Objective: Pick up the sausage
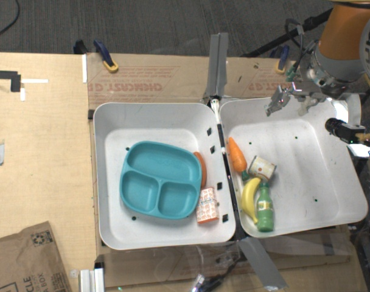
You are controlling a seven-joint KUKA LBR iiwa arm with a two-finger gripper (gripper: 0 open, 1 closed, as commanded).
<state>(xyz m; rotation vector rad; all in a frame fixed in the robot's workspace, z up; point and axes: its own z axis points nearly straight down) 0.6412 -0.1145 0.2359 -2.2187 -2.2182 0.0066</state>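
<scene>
In the left bin (103, 163), a teal divided plate (159, 180) takes up most of the floor, and I will place everything from it. Tucked along the plate's right rim lies a thin orange-red sliver, which I take to be the sausage (201, 166); most of it is hidden under the rim, so I cannot be sure. Just below it, at the plate's lower right corner, sits a small carton (207, 205). Right of the plate, past the divider, the right bin (331, 181) holds a carrot (236, 154), a small can (261, 168), a banana (249, 198) and a green bottle (265, 208). Far to the plate's upper right, my fingers (293, 101) hang spread apart and empty over the right bin's back edge. To do this well, I judge I should cross the divider, line my fingers across the sausage's short width, and come down between the plate rim and bin wall without nudging the carton.
</scene>
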